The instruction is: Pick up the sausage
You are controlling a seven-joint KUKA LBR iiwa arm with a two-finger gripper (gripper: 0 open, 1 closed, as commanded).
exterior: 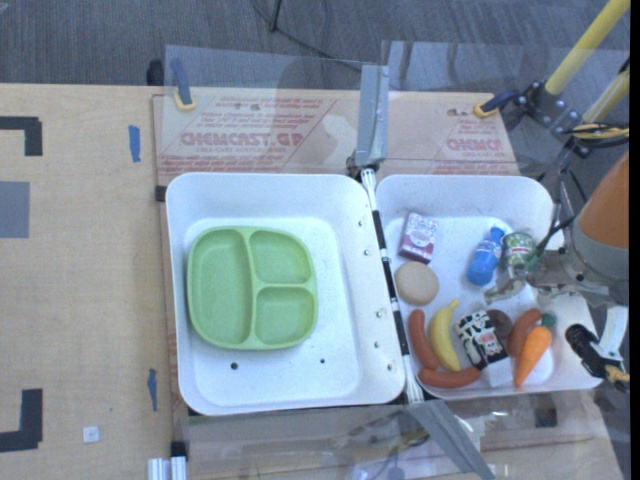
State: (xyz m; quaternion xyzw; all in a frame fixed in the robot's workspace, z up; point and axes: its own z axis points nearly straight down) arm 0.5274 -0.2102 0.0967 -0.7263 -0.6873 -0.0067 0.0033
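Camera view places the sausage [450, 377] in the right bin [460, 190], lying along the front wall at the bin's near-left corner. A second reddish, sausage-like piece [418, 334] runs away from it along the left wall; whether the two are joined cannot be told. The banana [444, 334] lies just beside both, touching or nearly so. A black-and-white patterned item [482, 336] sits to the banana's right, with the carrot [531, 356] beyond it. Further back stand a beige ball [417, 283], a pink carton [420, 237], a blue bottle [485, 256] and a green can [518, 250].

The gripper [530, 279] hangs at the bin's right side, near the can and bottle and well apart from the sausage. Whether it is released or clenched cannot be told; nothing is seen held in it.

Judgement: the approach step is in hand and no grasp is made. The next move calls for travel across the bin to the front-left corner and a descent aligned across the sausage's width. The wall and the banana leave little room for that.
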